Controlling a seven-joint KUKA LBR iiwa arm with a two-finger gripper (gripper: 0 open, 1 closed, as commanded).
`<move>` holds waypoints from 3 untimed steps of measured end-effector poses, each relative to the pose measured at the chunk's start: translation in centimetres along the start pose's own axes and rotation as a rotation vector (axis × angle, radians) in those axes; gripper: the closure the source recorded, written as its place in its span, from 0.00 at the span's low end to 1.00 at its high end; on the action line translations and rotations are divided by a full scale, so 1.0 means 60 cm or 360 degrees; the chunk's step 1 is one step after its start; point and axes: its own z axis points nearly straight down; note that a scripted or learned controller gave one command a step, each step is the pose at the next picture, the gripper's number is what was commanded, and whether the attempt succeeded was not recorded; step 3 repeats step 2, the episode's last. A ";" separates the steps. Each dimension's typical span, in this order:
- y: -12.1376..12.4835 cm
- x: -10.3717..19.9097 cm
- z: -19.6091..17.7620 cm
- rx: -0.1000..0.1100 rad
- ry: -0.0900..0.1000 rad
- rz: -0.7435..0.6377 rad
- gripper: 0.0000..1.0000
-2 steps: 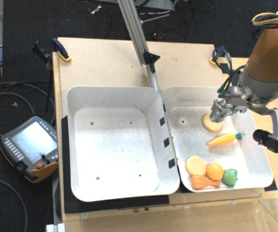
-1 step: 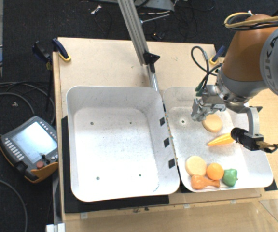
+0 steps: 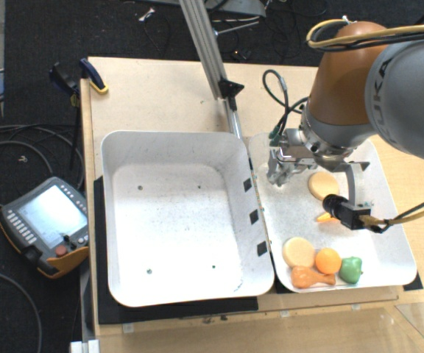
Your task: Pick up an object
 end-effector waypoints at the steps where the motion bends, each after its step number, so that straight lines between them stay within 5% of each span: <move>1: 0.011 0.080 0.014 -0.0001 -0.0001 0.0000 1.00; 2: 0.025 0.155 0.020 -0.0004 0.0000 0.0000 1.00; 3: 0.025 0.155 0.020 -0.0004 0.0000 0.0000 1.00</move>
